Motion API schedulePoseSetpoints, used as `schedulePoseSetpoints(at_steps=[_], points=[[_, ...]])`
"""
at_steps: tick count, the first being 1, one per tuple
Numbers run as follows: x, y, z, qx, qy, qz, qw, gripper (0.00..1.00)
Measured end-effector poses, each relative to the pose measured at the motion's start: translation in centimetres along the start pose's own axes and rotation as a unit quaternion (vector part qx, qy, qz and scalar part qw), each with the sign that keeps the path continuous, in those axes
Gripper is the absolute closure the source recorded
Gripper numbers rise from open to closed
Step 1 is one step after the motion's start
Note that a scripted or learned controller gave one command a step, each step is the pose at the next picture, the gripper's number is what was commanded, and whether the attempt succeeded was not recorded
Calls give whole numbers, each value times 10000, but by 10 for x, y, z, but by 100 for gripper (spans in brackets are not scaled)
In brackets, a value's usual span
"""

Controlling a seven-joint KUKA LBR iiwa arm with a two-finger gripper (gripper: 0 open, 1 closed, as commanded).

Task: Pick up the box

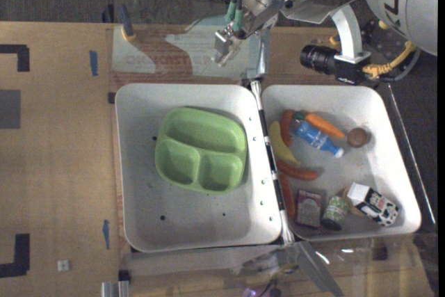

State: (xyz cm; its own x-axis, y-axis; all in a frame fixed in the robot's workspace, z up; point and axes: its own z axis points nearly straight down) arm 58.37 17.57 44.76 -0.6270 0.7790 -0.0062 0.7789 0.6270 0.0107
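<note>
The box [373, 205], white with dark printing, lies in the near right corner of the right bin [400, 149], just beside a small green can [336, 212]. The gripper [224, 46] hangs well apart from it, beyond the bin's far left corner, above the bench. Its fingers look parted, with nothing between them. A divided green plate [201, 149] sits in the left bin [135, 149].

Glossy green plastic tray [201, 148] in smooth white plastic bin [139, 205].
</note>
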Motion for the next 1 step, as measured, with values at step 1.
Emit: schedulePoseSetpoints(at_steps=[1], points=[[0,0,0,3,2,-4,10000,0]])
